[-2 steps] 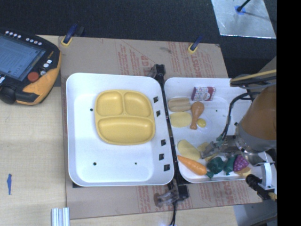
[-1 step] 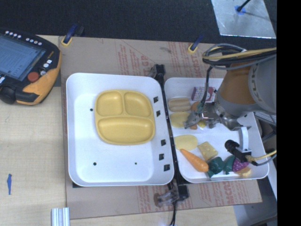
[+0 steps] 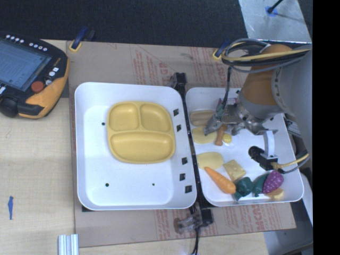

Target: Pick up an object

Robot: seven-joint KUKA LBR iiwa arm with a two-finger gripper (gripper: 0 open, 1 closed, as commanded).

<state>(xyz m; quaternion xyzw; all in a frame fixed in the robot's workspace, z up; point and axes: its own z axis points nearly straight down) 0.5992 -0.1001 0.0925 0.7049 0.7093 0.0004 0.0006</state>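
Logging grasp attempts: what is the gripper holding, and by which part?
Cannot be told: the gripper sits low over a small brown piece in the right bin.

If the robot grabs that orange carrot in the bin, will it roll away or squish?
The carrot looks like a hard plastic toy, so it probably won't squish. Its rounded, tapered shape suggests it could roll or slip from the end effector. It lies close to a yellow block, which may get bumped.

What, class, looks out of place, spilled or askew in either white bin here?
Nothing stands out. The yellow divided plate lies flat in the left bin. The carrot, purple grapes and other toy foods lie loose in the right bin, where the hand is working.
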